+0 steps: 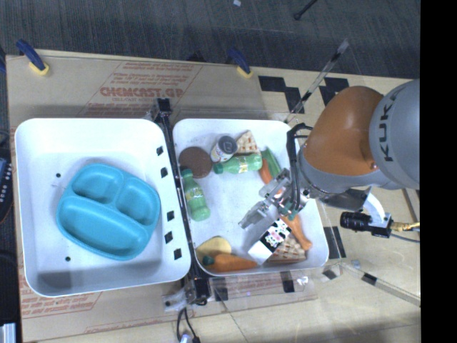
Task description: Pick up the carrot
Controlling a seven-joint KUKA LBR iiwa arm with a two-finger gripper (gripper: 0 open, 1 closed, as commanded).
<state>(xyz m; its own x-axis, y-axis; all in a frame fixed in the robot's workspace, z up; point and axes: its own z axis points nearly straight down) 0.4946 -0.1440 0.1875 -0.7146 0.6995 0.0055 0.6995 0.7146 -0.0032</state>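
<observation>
Camera view puts the gripper [265, 207] low in the right bin [214, 130], spread and holding nothing I can see — so the pick looks undone, with a carrot [234, 263] lying against the near wall. Orange pieces by the arm [357, 138] are partly hidden — hard to identify.

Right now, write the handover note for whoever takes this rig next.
Tool: low over the middle of the right bin, nothing seen between its fingers; open or shut cannot be told.
Carrot: lying at the right bin's near edge, beside the yellow piece, apart from the tool.
Blue tray sits in the left bin.
Done: no grasp yet.
Left: reach the carrot, grip, lift.
</observation>
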